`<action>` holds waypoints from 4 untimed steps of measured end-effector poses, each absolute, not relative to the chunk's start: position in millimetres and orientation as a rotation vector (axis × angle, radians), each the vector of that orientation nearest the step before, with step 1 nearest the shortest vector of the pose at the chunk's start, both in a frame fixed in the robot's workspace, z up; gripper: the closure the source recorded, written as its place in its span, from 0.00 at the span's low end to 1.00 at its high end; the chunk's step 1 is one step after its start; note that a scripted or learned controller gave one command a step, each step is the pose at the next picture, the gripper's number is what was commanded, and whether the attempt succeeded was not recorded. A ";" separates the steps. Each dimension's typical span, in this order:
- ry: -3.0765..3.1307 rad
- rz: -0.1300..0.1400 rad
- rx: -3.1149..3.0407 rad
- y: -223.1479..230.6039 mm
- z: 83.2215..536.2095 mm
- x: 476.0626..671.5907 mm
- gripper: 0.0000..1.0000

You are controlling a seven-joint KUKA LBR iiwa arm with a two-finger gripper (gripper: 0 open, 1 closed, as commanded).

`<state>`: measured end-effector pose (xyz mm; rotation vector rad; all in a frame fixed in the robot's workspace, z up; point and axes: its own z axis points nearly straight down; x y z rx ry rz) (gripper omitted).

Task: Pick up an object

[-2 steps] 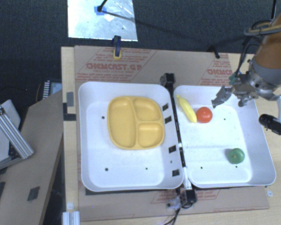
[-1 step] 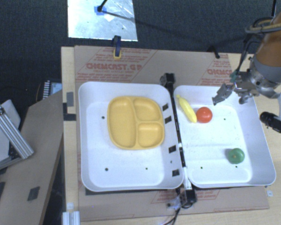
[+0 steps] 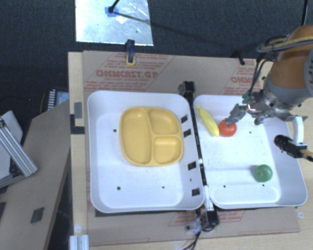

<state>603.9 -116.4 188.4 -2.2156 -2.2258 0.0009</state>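
Holding tray point(image 3: 151, 137), left bin point(image 3: 109, 171), right bin point(image 3: 235, 184) with banana point(image 3: 207, 120), tomato point(image 3: 228, 131), lime point(image 3: 262, 173), jaws' state unclear

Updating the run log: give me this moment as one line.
gripper at red ball, right bin | grasp unconfirmed | same bin: banana, green ball | left bin: yellow tray

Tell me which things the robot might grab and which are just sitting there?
Job, most likely:
gripper
tomato, right by the gripper
banana
green ball

Just lying about:
yellow tray
silver sheet
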 end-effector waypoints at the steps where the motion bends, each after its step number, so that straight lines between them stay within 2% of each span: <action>1: -2.222 0.001 -2.220 -117.0 127.7 598.7 0.00; 2: -2.222 0.000 -2.221 -116.5 83.1 599.3 0.00; 3: -2.223 -0.002 -2.224 -117.1 95.4 600.3 1.00; 4: -2.229 -0.005 -2.220 -112.1 140.2 602.8 1.00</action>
